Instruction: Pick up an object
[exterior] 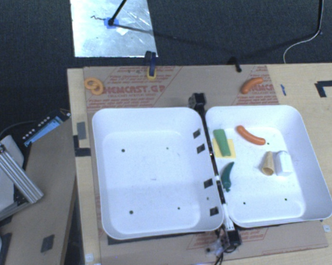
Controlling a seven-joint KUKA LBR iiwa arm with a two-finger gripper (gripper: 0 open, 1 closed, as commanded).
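Right white bin on the tabletop: glossy sausage, flat green-yellow block, curved dark-green pepper, tan-and-white cone nearby. Hand state: cannot tell.

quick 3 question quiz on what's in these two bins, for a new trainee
1. True or false: the green and yellow block lies in the right bin, close to the divider between the bins.
2. Multiple choice: which thing lies outside both bins, on the board behind the right one? A) the dark green pepper B) an orange sausage C) the tan and white cone
3. Fill in: the orange ring sits on the board beyond the far corner of the ____ bin.

Key: 1 true; 2 B; 3 left. A second orange sausage lies inside the right bin, so do not confuse the two.
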